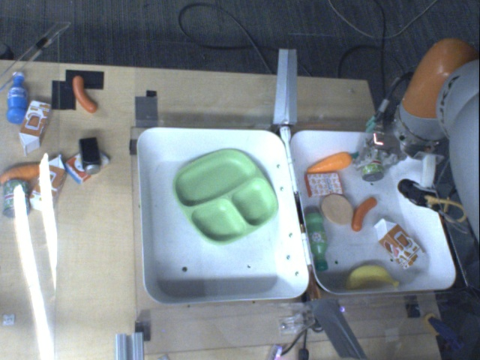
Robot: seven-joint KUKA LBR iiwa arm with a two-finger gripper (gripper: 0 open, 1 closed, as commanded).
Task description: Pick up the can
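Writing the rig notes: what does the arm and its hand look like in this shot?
The arm is light grey with rounded housings and a bulging orange band above the wrist. The hand at its tip is small, dark and metallic, with a tiny reddish light on it. Black cables loop beside the wrist and trail over the dark floor behind the bench. No lettering is legible.

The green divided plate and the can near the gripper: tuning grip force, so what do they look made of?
Green divided plate: likely moulded plastic, matte, uniform colour with soft edges. Can: probably metal, going by its greyish glinting top, though it is too small to be sure.
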